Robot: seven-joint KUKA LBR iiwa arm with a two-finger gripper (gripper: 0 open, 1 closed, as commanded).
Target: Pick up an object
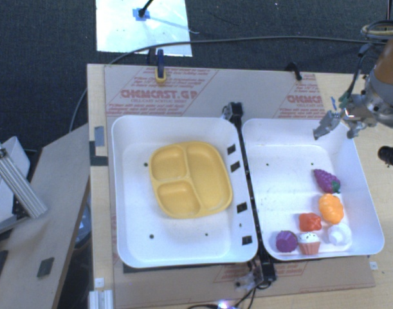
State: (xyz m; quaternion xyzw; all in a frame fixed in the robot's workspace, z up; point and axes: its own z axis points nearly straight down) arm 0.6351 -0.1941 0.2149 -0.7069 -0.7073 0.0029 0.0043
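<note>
- The claw (341,122) hangs over the far right corner of the right bin (280,147), and its two fingers stand apart with nothing between them.
- The toys lie in the near right part of the right bin, well apart from the claw.
- A bunch of purple grapes (326,180) lies nearest to the claw, by the right wall of this bin.
- An orange fruit (331,208) lies just below the grapes, and a red toy (310,222) is beside it.
- A white toy (338,235), a small cupcake (309,243) and a purple ball (286,241) lie in a row at the near wall of the right bin.
- The left bin (135,172), beside the right bin, holds a yellow plate (190,179) with three compartments.
- Both bins stand on the surface (376,172).
</note>
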